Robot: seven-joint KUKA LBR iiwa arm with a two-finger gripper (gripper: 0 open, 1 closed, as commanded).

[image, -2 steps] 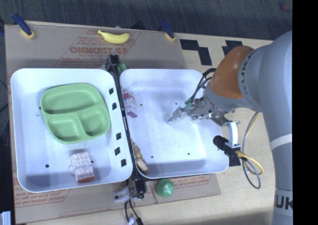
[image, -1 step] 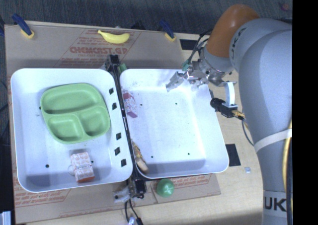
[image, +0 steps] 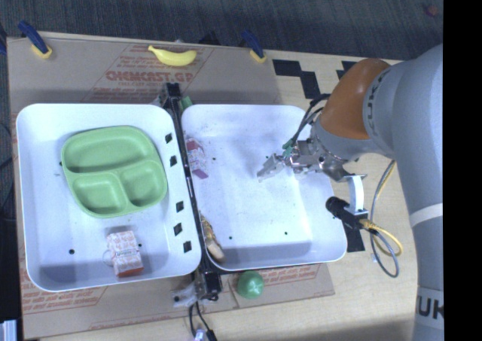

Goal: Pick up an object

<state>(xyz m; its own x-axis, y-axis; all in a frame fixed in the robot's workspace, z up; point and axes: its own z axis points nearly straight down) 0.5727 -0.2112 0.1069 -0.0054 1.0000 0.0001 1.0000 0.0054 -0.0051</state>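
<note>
My gripper (image: 273,165) hangs over the middle right of the right bin (image: 248,249), pointing left, with the grey wrist and orange band behind it to the right. A small red and white wrapper (image: 194,157) lies at that bin's left wall, well to the left of the gripper. A tan object (image: 212,242) rests in the bin's front left corner. In the left bin (image: 38,204) lie a green divided plate (image: 113,170) and a red and white packet (image: 123,251). I see no object at the gripper's tip.
A green ball (image: 250,284) sits on the cardboard just in front of the right bin. A yellow banana (image: 173,54) lies behind the bins. Blue clamps (image: 35,39) hold the cardboard's back edge. A yellow cable (image: 384,238) loops beside the arm.
</note>
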